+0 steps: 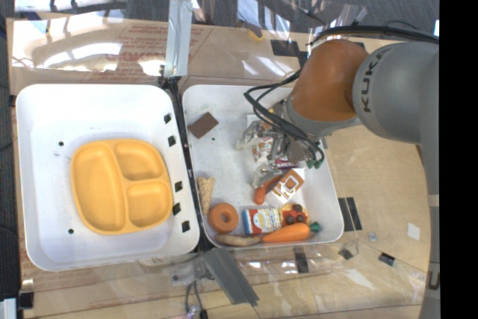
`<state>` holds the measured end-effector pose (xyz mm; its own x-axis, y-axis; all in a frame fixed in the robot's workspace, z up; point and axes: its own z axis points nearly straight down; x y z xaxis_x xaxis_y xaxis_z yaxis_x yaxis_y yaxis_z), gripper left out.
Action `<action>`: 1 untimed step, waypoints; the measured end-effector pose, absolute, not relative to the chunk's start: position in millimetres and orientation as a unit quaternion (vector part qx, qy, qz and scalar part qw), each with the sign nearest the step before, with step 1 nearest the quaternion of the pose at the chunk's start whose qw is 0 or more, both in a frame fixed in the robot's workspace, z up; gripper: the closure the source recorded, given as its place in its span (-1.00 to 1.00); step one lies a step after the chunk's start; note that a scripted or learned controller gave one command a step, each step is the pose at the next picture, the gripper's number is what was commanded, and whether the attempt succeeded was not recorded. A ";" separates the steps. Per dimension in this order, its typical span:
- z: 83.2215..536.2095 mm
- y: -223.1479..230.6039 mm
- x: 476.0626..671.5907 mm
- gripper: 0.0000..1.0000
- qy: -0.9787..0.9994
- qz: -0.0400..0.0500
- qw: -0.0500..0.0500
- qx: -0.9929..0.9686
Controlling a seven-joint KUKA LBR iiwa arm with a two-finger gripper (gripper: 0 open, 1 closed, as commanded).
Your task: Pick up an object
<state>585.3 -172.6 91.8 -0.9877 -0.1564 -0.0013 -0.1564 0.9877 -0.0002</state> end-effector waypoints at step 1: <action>89.9 -131.8 524.6 -1.00 1.000 0.001 0.000 -0.020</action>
